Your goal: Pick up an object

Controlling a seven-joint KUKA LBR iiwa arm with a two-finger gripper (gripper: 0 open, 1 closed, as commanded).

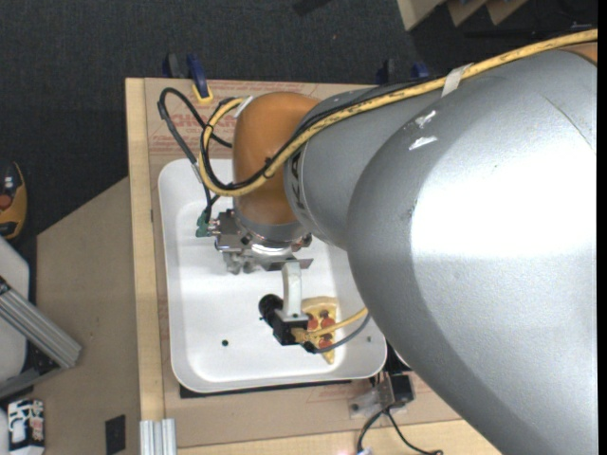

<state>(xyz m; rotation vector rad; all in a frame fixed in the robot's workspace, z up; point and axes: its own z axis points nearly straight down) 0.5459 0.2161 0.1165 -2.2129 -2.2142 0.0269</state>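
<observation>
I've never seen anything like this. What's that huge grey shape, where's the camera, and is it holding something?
The camera is fixed above a wooden bench, looking down. The huge grey shape is a robot arm reaching in from the right, so near the camera that it looks giant. The orange band sits just above its wrist; below that is the pincer, its grasping part, poised over a shallow white bin. From this angle I cannot tell whether it holds anything. On the bin's floor I see one tiny dark speck, too small to identify.
</observation>
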